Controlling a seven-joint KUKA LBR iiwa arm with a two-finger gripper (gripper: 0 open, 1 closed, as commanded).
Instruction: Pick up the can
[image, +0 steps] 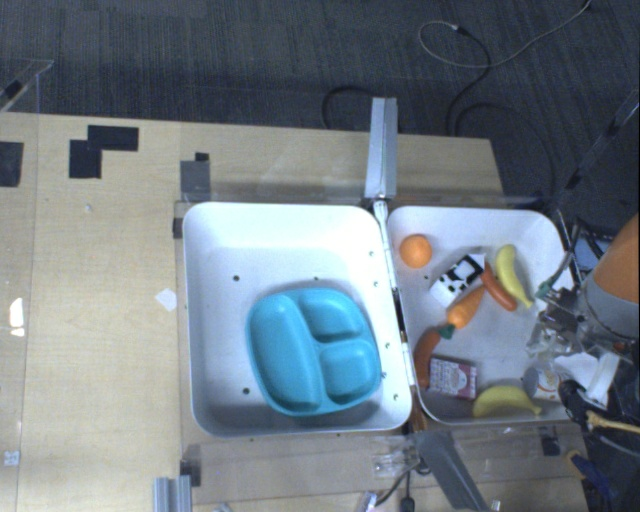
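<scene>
Two yellow bananas (511, 276) (505, 401), one orange ball (415, 250); two-finger gripper (556, 345) at right white bin (540, 222) edge, finger state unclear; blue divided tray (313, 350) in left white bin (215, 300).

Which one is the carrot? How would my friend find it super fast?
Start at the right white bin, the one full of toy food beside the bin that holds the blue plate. Near its middle lies the carrot, slanted, just under the black-and-white box. It is the orange pointy stick, not round like the orange ball or curved and yellow like the bananas.
</scene>
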